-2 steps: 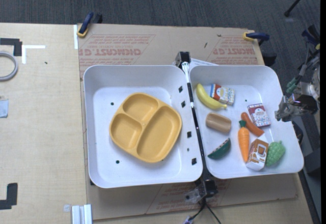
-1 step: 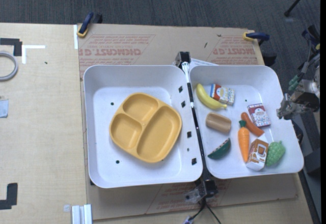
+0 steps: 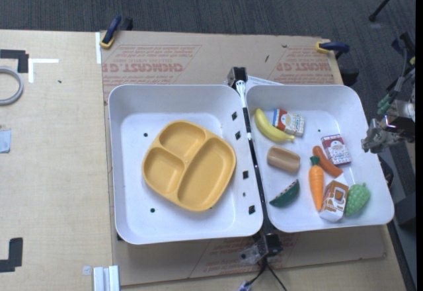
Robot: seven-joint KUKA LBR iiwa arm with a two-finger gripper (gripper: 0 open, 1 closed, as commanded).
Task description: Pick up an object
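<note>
Dark carpet is surrounding a pale wooden bench [image 3: 53,170], on which a cardboard sheet [image 3: 198,61] is carrying two shallow white bins side by side. No single object is being targeted yet; all candidates are lying in the right-hand white bin [image 3: 353,108]. A yellow plastic banana [image 3: 264,125] and a small printed carton [image 3: 289,122] are sitting near its far-left corner, touching. A tan cylindrical roll [image 3: 283,161] is resting near the left wall, with a green-rinded melon slice [image 3: 285,194] beside the near-left corner. An orange toy carrot [image 3: 316,184], a red sausage [image 3: 326,160], a red-and-white packet [image 3: 336,149], an orange-labelled box [image 3: 334,200] and a green knobbly vegetable [image 3: 358,199] are crowding the near-right corner. The gripper [image 3: 375,137] is hanging at the bin's right edge, holding nothing; its spread cannot be told. The left-hand white bin [image 3: 125,151] is holding a yellow three-compartment plate [image 3: 190,165].

Risk, in my judgement: the tightly packed near-right cluster is inviting a pinch on two items, or a slip off the rounded carrot.
</note>
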